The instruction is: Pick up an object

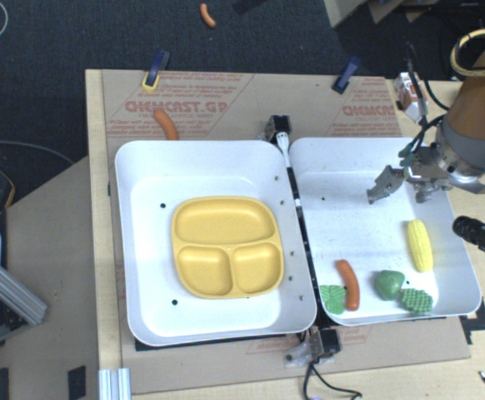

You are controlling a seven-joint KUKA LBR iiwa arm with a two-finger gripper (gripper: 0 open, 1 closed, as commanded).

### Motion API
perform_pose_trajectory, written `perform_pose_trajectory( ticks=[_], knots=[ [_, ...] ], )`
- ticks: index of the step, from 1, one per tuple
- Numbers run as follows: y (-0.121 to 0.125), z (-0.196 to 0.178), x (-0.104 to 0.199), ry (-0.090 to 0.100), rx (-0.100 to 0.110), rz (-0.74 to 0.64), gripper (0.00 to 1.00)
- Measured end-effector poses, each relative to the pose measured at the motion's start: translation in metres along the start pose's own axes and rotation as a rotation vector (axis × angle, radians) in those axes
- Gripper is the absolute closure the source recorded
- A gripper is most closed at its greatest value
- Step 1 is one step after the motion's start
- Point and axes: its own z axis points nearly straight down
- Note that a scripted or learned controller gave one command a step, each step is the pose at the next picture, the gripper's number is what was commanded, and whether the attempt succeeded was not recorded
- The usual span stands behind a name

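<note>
White plastic forms two shallow bins set side by side on the desk, which is covered with a brown board printed with red lettering. The left bin contains a yellow divided plate with one large compartment at the far side and two smaller ones at the near side; the plate lies flat near the bin's middle.

The right bin contains five loose items, all grouped toward its near right area:
- A yellow corn cob lies lengthwise near the right wall.
- An orange sausage lies near the front edge, close to the divider side.
- A green leaf piece lies just beside the sausage, touching or slightly under it.
- A round green vegetable sits to the right of the sausage.
- A textured green piece lies just beside the round vegetable, at the front right corner.

The grey arm enters from the right, with its orange band visible above the wrist. The hand is positioned over the far right part of the right bin, well apart from the grouped items. Its fingers are spread apart, and nothing is between them.

Outside the bins, a second orange sausage lies on the board behind the left bin, and a small orange piece lies on the dark floor beyond the desk. Two blue clamps grip the board's far edge.
</note>
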Motion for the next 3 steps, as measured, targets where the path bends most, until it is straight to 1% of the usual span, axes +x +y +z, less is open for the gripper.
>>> perform_pose_trajectory(
  ticks=[1, 2, 3],
  knots=[
    [0.001, 0.063, 0.0, 0.0, 0.0, 0.0, 0.0],
    [0.001, 0.117, 0.001, 0.0, 0.0, 0.0, 0.0],
    [0.002, 0.103, 0.0, -0.002, -0.007, 0.001, 1.0]
  ],
)
